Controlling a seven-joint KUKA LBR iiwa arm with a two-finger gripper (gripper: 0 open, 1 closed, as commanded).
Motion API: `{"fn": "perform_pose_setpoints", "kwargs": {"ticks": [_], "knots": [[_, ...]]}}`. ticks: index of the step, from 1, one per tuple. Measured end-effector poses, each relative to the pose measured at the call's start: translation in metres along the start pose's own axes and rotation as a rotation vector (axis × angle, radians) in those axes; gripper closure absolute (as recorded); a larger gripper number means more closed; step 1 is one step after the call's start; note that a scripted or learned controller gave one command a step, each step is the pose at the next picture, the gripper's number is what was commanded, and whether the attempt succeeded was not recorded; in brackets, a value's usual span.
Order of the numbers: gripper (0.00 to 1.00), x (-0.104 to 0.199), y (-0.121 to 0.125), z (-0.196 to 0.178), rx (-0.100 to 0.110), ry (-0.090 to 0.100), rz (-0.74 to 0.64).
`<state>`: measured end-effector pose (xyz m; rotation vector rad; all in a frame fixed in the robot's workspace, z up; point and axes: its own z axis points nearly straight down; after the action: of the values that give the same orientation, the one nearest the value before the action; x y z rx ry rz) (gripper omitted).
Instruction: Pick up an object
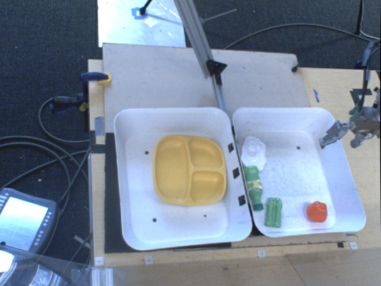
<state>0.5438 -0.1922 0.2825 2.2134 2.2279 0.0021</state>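
2 bins | end effector (347,133) over right bin (342,165) rim | touching nothing

Wooden bench (196,76) bearing two white bins (134,177).

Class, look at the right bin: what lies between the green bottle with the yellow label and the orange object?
In the camera view, a small green ribbed block lies between the green bottle and the orange object.

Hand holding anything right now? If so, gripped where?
Nothing held. The hand hangs at the right bin's far right rim, apart from the orange object and green items.
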Motion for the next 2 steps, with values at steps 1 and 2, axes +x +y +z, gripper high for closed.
{"fn": "perform_pose_setpoints", "kwargs": {"ticks": [1,2], "knots": [[0.00,0.000,0.000,0.000,0.000,0.000,0.001],[0.00,-0.008,0.004,0.047,0.004,0.000,0.007]]}}
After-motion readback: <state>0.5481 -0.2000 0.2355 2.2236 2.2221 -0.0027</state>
